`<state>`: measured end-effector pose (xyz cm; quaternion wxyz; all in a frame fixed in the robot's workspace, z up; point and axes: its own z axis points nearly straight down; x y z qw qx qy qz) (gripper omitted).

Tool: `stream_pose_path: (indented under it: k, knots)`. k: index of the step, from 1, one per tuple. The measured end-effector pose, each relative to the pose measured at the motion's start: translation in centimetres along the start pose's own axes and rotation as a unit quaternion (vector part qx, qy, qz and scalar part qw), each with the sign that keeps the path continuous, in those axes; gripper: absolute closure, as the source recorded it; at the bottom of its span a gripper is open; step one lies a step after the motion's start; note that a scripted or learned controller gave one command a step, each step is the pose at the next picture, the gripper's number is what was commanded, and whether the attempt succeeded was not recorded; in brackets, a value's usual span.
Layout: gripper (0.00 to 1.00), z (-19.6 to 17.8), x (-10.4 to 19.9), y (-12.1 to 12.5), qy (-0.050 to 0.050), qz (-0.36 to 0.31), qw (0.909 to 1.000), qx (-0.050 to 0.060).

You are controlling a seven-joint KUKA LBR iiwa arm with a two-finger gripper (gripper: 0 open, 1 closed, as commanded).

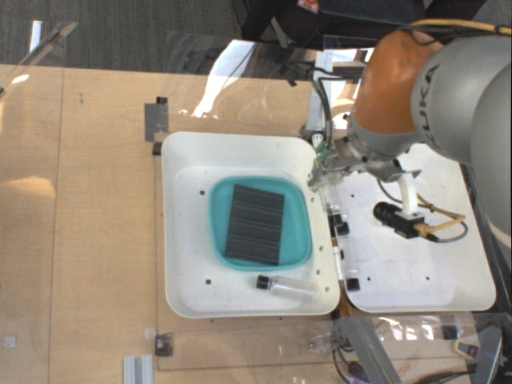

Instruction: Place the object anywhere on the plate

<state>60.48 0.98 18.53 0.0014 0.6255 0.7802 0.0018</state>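
1. The grey arm with its orange band [472,94] reaches in from the right, is cut off by the right edge, and covers the far part of the right shallow white bin [448,290].
2. The tool [323,169] sits under the wrist at the far end of the seam between the two bins. It is small, partly shadowed, and hard to make out.
3. Whether the tool is released or clenched cannot be told. Nothing shows in its grasp, and it cannot be told whether it touches the bin rim.
4. Small dark pieces [341,227] lie along the seam between the bins, too small to identify.
5. The dark grey ribbed rectangular block [254,225] lies flat on the teal rounded-square plate [219,238], roughly at its middle, well apart from the tool.
6. The block's long axis runs far to near, with the far end leaning slightly to the right. Its faint ribs run across it from left to right.
7. The plate rests in the left shallow white bin [182,214], which stands on the tan wooden bench [80,214].
8. A clear tube with a black cap [284,286] lies in the left bin just near of the plate's near rim. Its long axis runs left to right, with the cap at the left end.
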Motion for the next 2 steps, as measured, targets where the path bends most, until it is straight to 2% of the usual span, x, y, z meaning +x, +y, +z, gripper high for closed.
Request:
stream_pose_path:
  k: [1, 2]
  knots:
    - [1.0, 0.08, 7.61, 0.38, 0.0, -0.069, 0.9976, 0.0]
    - [0.0, 0.07, 7.54, 0.38, 0.0, -0.069, 0.9976, 0.0]
